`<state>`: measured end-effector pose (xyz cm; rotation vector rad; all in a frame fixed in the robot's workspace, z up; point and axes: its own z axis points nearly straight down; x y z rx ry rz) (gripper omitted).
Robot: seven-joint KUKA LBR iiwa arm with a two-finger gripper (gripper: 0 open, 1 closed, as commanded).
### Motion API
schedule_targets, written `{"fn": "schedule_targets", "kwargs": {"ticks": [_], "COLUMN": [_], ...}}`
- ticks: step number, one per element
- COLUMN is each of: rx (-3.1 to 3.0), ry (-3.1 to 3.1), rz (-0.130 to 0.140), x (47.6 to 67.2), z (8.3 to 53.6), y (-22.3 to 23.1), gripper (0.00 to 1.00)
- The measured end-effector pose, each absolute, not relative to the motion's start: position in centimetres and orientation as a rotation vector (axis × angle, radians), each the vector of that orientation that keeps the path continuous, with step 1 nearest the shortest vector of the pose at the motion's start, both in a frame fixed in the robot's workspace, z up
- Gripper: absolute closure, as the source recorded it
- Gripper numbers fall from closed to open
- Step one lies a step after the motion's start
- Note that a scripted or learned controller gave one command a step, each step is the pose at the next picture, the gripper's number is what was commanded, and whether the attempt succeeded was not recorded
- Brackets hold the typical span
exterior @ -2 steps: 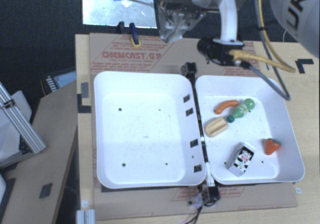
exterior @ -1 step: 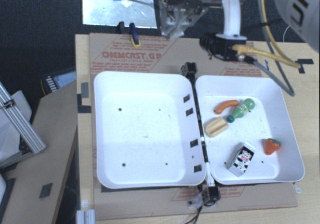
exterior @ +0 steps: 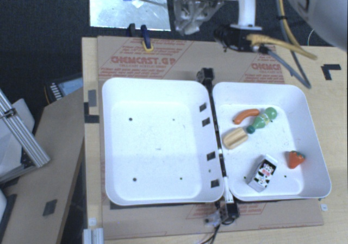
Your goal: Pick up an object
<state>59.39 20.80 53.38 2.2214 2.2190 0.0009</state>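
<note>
The left bin [exterior: 155, 139] held nothing to take; the right bin [exterior: 307, 129] held an orange sausage [exterior: 246, 114], a green bottle [exterior: 261, 120], a bread roll [exterior: 235, 138], a small carton [exterior: 263, 174] and a strawberry [exterior: 295, 158]. The hand [exterior: 187, 17] hung high behind the surface [exterior: 92, 63], its grip impossible to tell. The approach seemed barely begun; next it would need to descend over one piece.

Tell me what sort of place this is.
Probably a robotics lab grasping bench: two white bins sit clamped on a cardboard-covered table, toy food such as a carrot lies in the right bin, and a gripper hangs above.
</note>
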Motion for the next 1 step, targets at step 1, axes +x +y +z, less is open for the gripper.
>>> {"fn": "schedule_targets", "kwargs": {"ticks": [1], "rx": [2.214], "ry": [2.225], "rz": [0.006], "x": [63.36], "z": [52.92], "y": [23.53], "gripper": [1.00]}}
